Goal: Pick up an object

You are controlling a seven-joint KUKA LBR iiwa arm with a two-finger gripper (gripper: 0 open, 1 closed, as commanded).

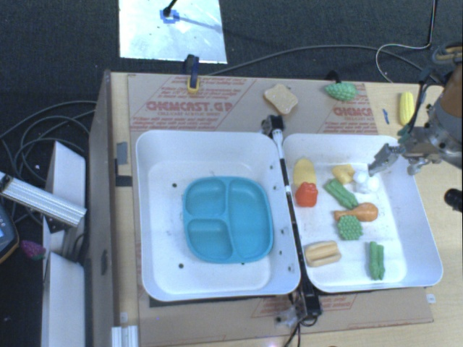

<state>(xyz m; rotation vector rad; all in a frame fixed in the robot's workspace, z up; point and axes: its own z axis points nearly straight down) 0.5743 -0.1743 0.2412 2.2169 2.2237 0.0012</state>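
End effector (381,161): over the upper right part of the right bin (427,226); grip state cannot be told.
White ball (364,181): just below-left of the end effector, in the right bin.
Yellow piece (343,173): left of the end effector, beside the white ball.
Red pepper (307,194): farther left, near the divider.
Blue tray (227,218): well left, in the left bin (163,157).
Corn (406,108): above the end effector, on the counter (217,107).

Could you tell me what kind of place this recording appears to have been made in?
Most likely a robotics lab test bench, not a kitchen. Two white bins sit on a board: one holds a blue divided plate, the other toy food such as a red pepper. Loose cables trail around.
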